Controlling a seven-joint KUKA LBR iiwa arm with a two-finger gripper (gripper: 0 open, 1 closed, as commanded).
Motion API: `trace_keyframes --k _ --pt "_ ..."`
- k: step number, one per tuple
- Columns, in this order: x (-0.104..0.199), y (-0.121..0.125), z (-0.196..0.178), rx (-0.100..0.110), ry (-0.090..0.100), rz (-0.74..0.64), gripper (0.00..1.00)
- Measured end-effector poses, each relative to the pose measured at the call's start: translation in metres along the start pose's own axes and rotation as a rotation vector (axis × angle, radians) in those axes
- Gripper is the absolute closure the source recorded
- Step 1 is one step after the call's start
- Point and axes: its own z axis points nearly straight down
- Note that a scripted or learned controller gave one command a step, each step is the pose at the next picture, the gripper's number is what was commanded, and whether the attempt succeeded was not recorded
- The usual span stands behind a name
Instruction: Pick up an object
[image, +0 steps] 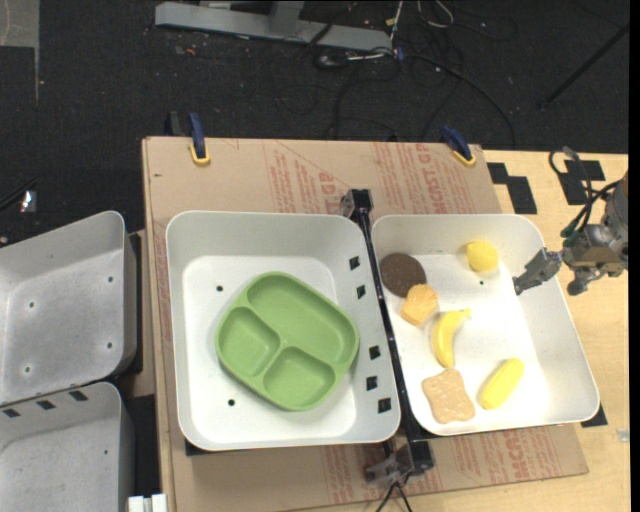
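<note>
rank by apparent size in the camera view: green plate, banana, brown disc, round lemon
1. green plate
2. banana
3. brown disc, close to the banana in area, so that order is unsure
4. round lemon

The arm is cut off by the right edge above its claw.

Your arm comes in from the right edge of the camera view, and you see just its wrist end there, grey and partly cut off by the frame. The gripper hangs from it, its two dark fingers spread apart with a clear gap and nothing between them. One finger slants out to the left and downward; the other points down on the right side.
</note>
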Motion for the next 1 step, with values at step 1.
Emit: trace_keyframes --k 1 --pt "0.001 0.0025 -0.0072 -0.012 -0.003 -0.004 0.0"
